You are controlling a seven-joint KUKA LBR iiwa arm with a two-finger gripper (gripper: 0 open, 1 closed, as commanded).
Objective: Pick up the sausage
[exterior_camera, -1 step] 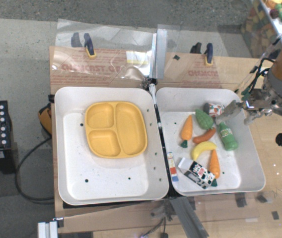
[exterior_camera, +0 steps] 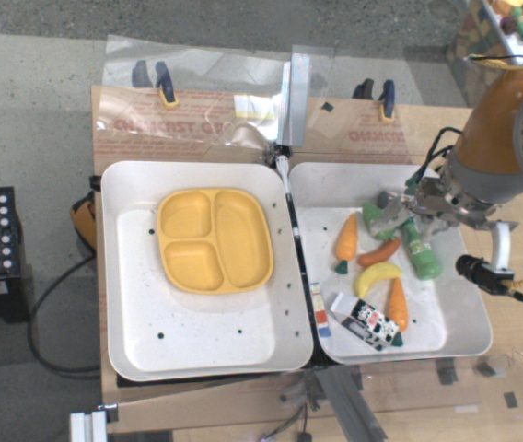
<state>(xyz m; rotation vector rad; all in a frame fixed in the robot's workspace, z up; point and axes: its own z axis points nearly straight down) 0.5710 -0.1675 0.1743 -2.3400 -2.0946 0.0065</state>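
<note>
1. I see the arm [exterior_camera: 501,145] reaching in over the table's right edge, its claw [exterior_camera: 407,212] low over the upper middle of the right bin [exterior_camera: 464,339].
2. I cannot tell how far the claw is open — its tips blur into the green items under it, and I see nothing clearly held.
3. The sausage [exterior_camera: 378,252], reddish-orange and lying at a slant, sits in the middle of the right bin, just below the claw.
4. Just beside the sausage: a carrot [exterior_camera: 346,239] to its left, a yellow banana [exterior_camera: 377,277] touching it from below, a green bottle [exterior_camera: 421,251] to its right.
5. A second carrot [exterior_camera: 397,304] and a black-and-white box [exterior_camera: 367,323] lie toward the table's front edge.
6. The left bin [exterior_camera: 133,320] holds a yellow divided plate [exterior_camera: 215,239], toward its back half.
</note>
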